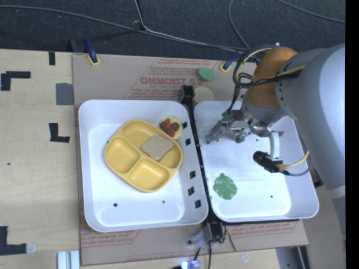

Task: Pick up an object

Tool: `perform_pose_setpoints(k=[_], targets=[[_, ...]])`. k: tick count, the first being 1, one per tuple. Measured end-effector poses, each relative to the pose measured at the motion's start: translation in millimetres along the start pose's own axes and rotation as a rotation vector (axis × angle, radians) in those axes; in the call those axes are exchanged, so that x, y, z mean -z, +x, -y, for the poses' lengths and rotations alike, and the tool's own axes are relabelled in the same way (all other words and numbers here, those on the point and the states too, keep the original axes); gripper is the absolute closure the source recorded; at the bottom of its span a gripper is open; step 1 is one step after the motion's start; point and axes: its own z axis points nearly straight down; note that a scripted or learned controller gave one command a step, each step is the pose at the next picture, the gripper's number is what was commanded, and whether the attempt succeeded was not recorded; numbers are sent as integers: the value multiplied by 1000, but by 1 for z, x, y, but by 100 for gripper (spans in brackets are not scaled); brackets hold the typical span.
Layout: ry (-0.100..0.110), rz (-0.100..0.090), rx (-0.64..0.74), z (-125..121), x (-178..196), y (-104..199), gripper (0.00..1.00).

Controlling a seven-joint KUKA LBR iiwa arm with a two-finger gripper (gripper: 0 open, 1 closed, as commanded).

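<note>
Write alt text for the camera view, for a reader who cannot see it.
A grey robot arm's gripper hangs over the right white bin, above a green leaf-shaped object. The left bin holds a yellow divided plate carrying a slice of bread, with a small red item at its edge.

Two shallow plastic bins plain white. Divided plastic tray yellow. Flat toast-like square tan. Small berry cluster dark red. Leaf-shaped piece green. Textured round piece green. Arm grey, band orange. Cardboard sheet brown, red lettering.
</note>
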Motion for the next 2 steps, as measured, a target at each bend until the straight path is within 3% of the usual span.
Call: perform_pose_setpoints(k=[1, 2], targets=[[-1, -1, 1, -1, 13, 0, 100], [-3, -3, -1, 4, 74, 3, 100]])
